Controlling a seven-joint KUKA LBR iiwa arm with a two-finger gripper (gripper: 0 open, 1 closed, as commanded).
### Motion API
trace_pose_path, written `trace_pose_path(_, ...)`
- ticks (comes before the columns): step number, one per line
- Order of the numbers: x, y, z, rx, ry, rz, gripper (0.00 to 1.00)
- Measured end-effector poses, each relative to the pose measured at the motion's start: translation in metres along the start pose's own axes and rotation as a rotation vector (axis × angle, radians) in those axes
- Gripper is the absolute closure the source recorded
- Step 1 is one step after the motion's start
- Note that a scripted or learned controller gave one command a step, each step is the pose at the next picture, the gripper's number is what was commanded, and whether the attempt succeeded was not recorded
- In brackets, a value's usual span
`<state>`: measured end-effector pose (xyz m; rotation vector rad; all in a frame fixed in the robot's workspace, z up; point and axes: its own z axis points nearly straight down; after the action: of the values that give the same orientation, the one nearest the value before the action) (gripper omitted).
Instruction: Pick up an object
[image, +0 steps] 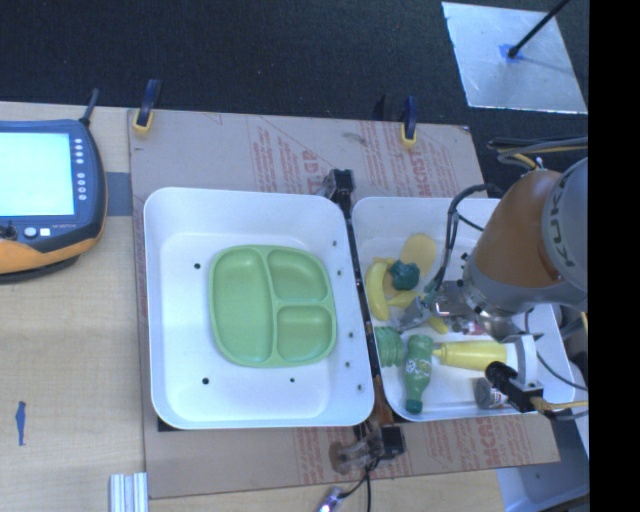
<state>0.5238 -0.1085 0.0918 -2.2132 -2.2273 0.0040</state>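
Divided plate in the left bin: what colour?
Light green plate, seen in the camera view, lying in the white left bin.

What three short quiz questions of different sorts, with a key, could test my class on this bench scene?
1. True or false: the green divided plate lies in the left bin.
2. Which bin does the arm reach into: A left, B right?
3. Fill in: the yellow bottle lies to the ____ of the green bottle in the camera view.

Key: 1 true; 2 B; 3 right.
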Motion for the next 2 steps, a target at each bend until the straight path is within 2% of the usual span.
trace_pose_path(1, 0.0107, 0.0368, -0.0002, 0.001, 0.000, 0.000, 0.00)
trace_pose_path(2, 0.0098, 0.0364, -0.0100, 0.004, 0.000, -0.001, 1.00)
